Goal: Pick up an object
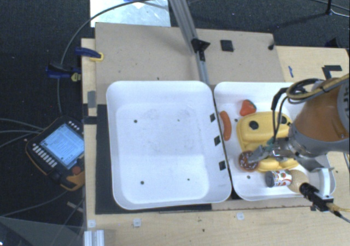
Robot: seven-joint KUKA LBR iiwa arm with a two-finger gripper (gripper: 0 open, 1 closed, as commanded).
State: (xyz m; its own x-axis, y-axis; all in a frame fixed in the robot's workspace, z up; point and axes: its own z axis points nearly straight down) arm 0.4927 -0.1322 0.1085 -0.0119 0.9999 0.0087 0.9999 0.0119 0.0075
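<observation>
- Nearest of all, at the near edge of the right-hand shallow white bin [225, 93], a small cylindrical can with a red and white label [279, 179] lies on its side, just beside the near side of the gripper [266, 152].
- Just left of that can sits a round dark-red disc-shaped object [247, 161], flat on the bin floor; the gripper's metal tips reach down right at its far right edge, touching or nearly touching it.
- Whether the gripper's two fingers are spread or closed cannot be made out, and nothing is plainly seen between them.
- A large yellow plastic block-shaped toy with a dark round spot [258, 129] lies just beyond the gripper, towards the far side, partly under the black cables of the wrist.
- An orange sausage-shaped piece [226, 124] lies along the left wall of the same bin, left of the yellow toy and apart from the gripper.
- A small orange-red wedge-like piece [248, 107] rests farther back, just beyond the yellow toy's far edge.
- The grey arm with its orange band [322, 122] comes in from the right and covers the right part of this bin.
- The left-hand shallow white bin [117, 130] lies side by side with the right one, their walls touching.
- Both bins rest on a tan board bench [142, 53]; a handheld control pendant with a lit screen [59, 149] lies on the dark floor to the left, well apart.
</observation>
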